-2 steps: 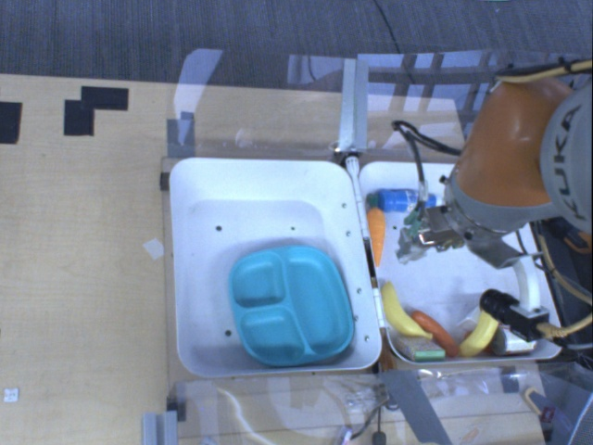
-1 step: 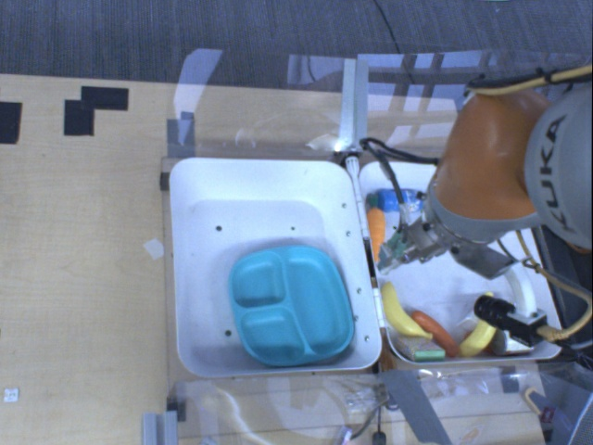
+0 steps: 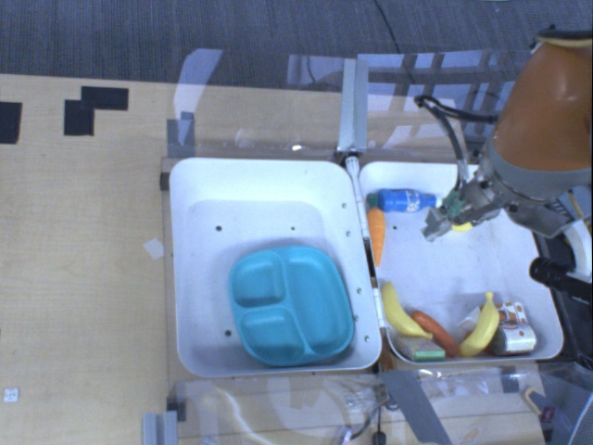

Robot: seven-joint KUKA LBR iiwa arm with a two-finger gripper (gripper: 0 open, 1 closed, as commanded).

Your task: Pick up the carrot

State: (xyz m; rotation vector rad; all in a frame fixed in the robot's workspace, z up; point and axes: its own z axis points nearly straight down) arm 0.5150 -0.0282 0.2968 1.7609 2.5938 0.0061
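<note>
The carrot (image 3: 376, 235) is orange and lies lengthwise along the left wall of the right bin (image 3: 482, 276), just below a blue bottle (image 3: 401, 200). My gripper (image 3: 449, 216) hangs above the upper middle of that bin, to the right of the carrot and apart from it. Nothing shows between its fingers.
A blue divided plate (image 3: 290, 304) rests in the left bin (image 3: 213, 248). Along the right bin's front lie two bananas (image 3: 400, 311) (image 3: 480, 325), a red sausage-like piece (image 3: 435, 330), a green block (image 3: 424, 352) and a small can (image 3: 512, 332). A yellow item peeks out behind the gripper.
</note>
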